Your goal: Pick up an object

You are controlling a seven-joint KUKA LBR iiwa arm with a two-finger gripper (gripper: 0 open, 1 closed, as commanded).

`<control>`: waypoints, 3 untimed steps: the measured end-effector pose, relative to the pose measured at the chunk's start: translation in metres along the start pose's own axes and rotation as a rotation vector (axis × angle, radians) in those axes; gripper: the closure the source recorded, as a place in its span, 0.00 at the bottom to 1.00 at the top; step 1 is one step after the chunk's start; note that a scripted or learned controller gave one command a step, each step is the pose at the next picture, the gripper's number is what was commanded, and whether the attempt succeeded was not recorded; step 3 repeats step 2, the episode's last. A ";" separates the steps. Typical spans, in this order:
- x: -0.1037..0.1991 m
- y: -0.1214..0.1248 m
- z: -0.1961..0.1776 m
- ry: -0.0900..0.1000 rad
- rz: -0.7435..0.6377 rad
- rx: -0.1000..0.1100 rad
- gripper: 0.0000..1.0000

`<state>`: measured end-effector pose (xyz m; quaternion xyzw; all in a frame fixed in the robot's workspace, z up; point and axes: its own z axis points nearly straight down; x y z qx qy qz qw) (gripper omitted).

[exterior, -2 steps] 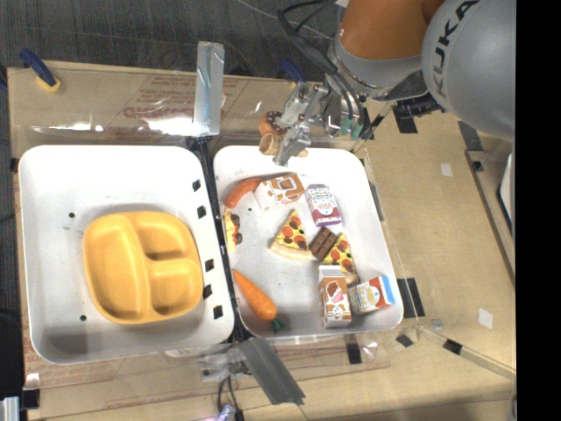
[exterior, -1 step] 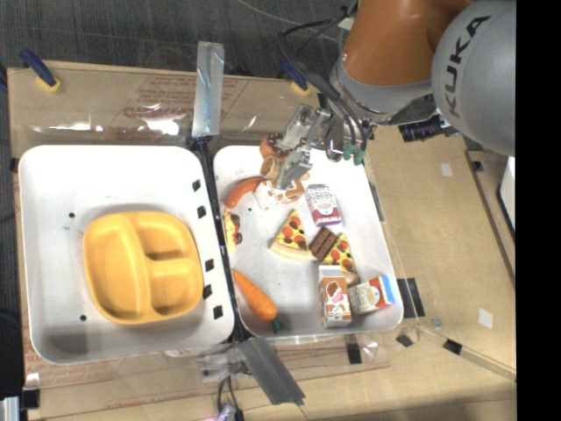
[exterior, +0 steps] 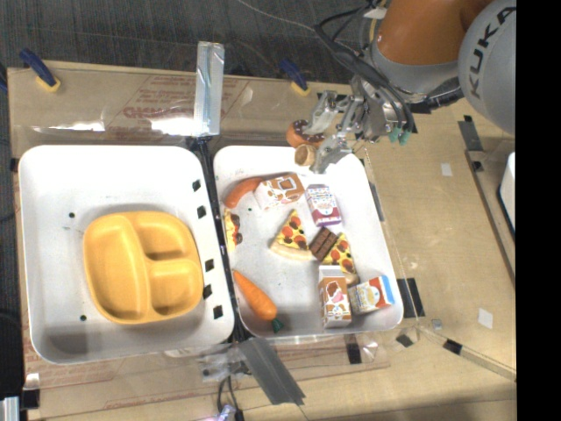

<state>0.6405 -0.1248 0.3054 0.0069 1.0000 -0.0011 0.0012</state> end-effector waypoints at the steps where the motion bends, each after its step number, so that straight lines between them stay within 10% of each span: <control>1: -0.001 0.001 -0.012 -0.005 -0.003 0.001 1.00; 3: -0.002 0.002 -0.023 -0.008 -0.005 0.002 1.00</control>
